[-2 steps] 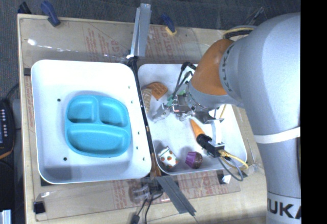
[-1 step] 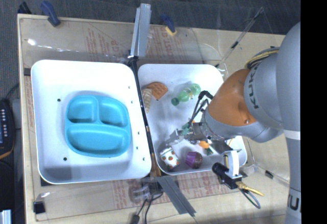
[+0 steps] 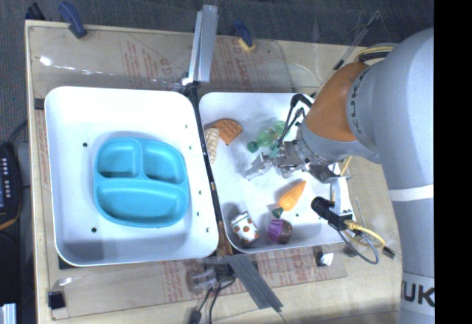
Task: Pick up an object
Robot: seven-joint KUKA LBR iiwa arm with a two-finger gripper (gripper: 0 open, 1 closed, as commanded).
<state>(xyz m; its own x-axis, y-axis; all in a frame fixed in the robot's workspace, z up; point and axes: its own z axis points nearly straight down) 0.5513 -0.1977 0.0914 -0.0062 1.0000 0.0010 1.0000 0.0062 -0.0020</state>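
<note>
Toy food lies scattered in the right bin [image 3: 324, 238], and that is where we find every candidate for picking. We see an orange carrot [image 3: 292, 195] with a green top near the bin's middle, just below the hand [image 3: 264, 165]. A green bunch of grapes [image 3: 267, 137] sits above the hand, near the arm's wrist. At the bin's upper left rests a brown croissant-like piece [image 3: 226, 129], with a pale ridged cone [image 3: 212, 142] just beside it against the left wall. Along the lower edge stand a small white printed item [image 3: 244, 227] and a purple item [image 3: 279, 229], near each other but apart.

We see the arm [image 3: 369, 116] reach in from the right, its orange band above the wrist, with the hand low over the middle of the right bin. The metal fingers point left, between the grapes and the carrot. We cannot tell whether the hand is apart or together, and nothing is visibly between its fingers.

We find a blue divided plate [image 3: 140, 181] with three compartments in the left bin [image 3: 66, 112]. Both bins rest side by side on the bench [image 3: 110, 57].
</note>
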